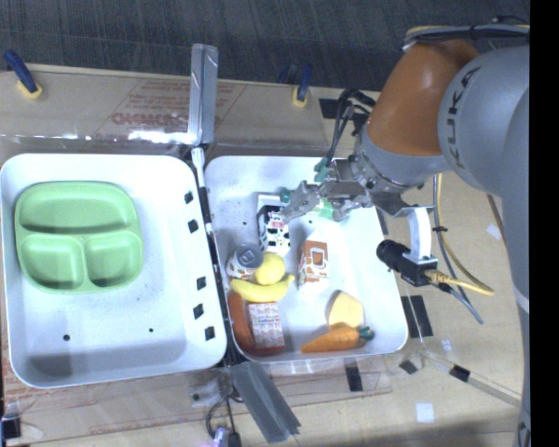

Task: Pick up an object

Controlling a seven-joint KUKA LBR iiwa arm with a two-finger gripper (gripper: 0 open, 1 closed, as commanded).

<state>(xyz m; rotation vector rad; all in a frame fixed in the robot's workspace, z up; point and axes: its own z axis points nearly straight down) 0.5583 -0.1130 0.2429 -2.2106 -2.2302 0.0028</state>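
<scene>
While the end effector (303, 201) hovered over the far part of the right bin (382, 250), I could not tell whether it was released or clenched. Candidates lay crowded toward that bin's near edge: banana (261, 285), carrot (334, 340), small carton (313, 262). I judged the carrot best, lying apart enough for a straight descent.

The gripper (309, 200) hangs over the upper part of the right bin (225, 177). Just below it lie a black-and-white carton (276, 232) and a small orange box (314, 262); further below, a banana (261, 285) and a carrot (334, 340). Far to its left, a green divided tray (77, 236) fills the left bin (112, 343).
</scene>
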